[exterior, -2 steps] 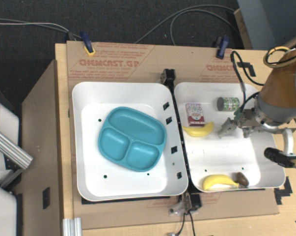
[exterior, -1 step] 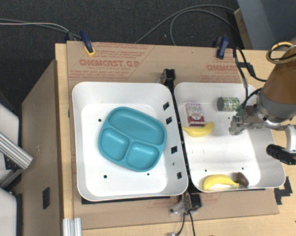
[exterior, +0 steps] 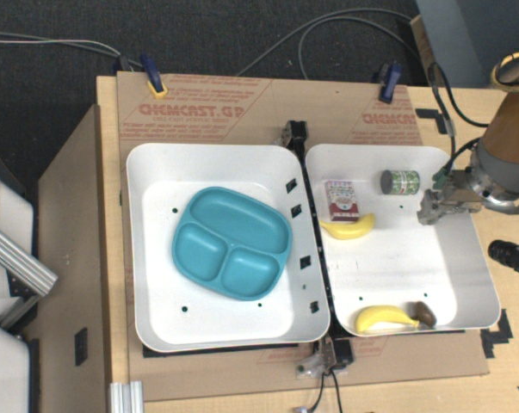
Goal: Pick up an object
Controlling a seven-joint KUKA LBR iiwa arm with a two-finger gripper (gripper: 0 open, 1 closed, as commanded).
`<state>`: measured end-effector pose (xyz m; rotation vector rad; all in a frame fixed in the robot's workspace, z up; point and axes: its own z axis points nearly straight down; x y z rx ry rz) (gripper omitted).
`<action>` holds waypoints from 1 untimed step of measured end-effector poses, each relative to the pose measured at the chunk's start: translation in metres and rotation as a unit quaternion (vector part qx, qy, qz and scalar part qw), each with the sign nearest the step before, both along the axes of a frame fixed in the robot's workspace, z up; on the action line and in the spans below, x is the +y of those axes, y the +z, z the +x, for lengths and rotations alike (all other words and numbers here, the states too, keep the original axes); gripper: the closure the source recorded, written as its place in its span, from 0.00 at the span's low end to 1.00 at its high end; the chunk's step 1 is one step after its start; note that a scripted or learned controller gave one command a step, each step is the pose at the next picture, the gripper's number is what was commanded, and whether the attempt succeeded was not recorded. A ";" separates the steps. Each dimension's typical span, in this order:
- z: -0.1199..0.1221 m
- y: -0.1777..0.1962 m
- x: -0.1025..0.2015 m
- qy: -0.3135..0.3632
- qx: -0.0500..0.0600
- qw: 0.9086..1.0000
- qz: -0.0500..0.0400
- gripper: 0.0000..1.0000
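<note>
In the right bin lie a small green can on its side, a red and white carton, a yellow banana just below the carton, and a second banana near the front wall beside a small brown object. My gripper hangs over the right side of that bin, to the right of the green can and apart from it. Nothing shows between its fingers.
The left bin holds a teal divided plate. Black clips join the two bins along the middle seam. Cardboard lies under the bins, with blue and yellow clamps at the back edge. Cables run behind.
</note>
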<state>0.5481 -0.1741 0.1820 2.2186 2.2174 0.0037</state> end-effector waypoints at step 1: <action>0.001 0.047 0.000 0.001 -0.001 1.000 0.000 1.00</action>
